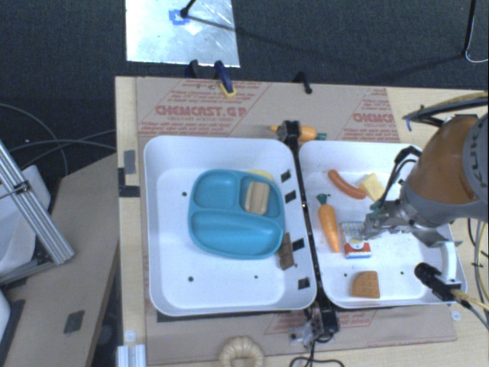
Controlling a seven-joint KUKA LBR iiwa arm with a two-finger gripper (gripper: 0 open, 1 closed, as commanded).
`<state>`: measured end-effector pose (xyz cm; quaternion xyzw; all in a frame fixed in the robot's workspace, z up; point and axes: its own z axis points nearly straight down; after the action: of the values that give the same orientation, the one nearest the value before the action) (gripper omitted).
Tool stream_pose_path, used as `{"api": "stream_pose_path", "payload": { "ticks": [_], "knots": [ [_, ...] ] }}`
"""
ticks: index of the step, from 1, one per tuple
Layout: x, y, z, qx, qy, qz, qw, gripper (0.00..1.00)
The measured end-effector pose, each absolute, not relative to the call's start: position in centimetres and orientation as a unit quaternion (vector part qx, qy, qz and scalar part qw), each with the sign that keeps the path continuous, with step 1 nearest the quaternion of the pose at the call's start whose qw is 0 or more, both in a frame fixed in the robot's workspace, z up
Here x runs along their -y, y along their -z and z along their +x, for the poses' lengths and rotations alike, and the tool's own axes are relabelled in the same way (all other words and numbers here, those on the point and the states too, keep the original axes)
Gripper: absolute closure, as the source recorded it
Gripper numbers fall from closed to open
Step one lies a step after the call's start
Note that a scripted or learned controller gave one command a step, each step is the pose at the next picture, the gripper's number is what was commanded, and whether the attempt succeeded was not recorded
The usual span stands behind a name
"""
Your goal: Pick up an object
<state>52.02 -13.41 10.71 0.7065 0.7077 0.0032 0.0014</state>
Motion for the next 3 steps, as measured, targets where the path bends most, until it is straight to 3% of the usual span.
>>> {"api": "stream_pose_path", "payload": {
  "ticks": [2,3],
  "knots": [
    [14.1,-21.6,52.3,-0.709,-0.0010,0.706,0.002,1.00],
    [14.1,-22.5,52.4,-0.709,-0.0008,0.706,0.001,1.00]
  ]
}}
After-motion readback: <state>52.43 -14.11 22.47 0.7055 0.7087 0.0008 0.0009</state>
